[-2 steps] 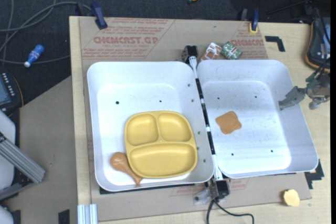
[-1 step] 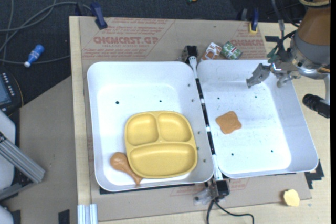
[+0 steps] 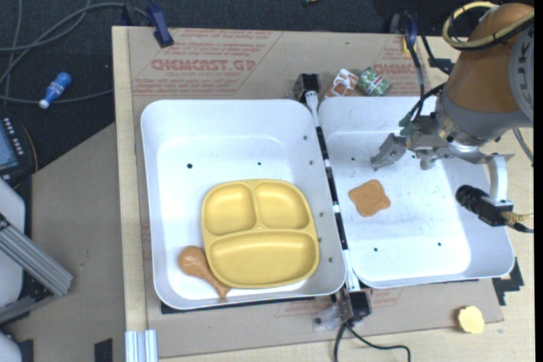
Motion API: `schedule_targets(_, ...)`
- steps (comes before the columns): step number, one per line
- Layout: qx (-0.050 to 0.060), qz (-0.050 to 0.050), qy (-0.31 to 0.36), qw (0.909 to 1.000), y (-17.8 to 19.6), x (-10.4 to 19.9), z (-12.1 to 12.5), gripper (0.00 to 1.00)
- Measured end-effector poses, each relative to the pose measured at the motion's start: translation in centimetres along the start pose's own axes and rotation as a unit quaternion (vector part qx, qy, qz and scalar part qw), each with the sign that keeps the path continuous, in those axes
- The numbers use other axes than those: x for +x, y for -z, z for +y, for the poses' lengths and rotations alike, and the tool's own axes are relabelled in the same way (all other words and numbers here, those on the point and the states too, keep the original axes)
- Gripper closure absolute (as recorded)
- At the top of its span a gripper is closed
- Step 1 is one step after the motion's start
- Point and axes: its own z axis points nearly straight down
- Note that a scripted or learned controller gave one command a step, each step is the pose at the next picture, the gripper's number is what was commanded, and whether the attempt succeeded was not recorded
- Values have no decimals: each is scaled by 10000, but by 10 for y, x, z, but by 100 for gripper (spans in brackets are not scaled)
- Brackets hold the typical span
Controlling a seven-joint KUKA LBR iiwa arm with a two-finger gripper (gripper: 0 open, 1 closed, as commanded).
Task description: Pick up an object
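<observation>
— Progress so far? Nothing is seen to have been lifted. The brown flat piece (image 3: 369, 198) is lying on the floor of the right bin (image 3: 441, 254), and the yellow divided plate (image 3: 258, 232) with the orange drumstick toy (image 3: 199, 265) tucked against its lower left edge is resting in the left bin (image 3: 170, 140). The pick is judged to be at the approach stage, with the whole grasp and lift left to be done.

— And the fingers?

— The gripper (image 3: 392, 153) is held over the right bin, near its upper middle. The fingers (image 3: 386, 157) are seen slightly spread, pointing toward the divider between the bins. Nothing is pinched between them, and no contact with any object can be made out; whether the tips are touching the bin floor cannot be told.

— Where is the nearest thing to be picked?

— The brown flat piece is found just below the fingers and a little to their left, close but apart. The plate and drumstick toy are placed well off to the left of the fingers, across the divider. A descent over the brown piece would probably be needed next.
</observation>
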Motion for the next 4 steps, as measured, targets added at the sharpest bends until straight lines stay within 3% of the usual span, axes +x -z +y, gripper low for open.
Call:
schedule_targets(1, -18, -6, -24, 10000, -88, 8, -20, 0)
schedule_targets(2, -40, -14, -26, 10000, -83, 6, -48, 0)
schedule_targets(4, -50, -16, -23, 10000, -83, 7, -58, 0)
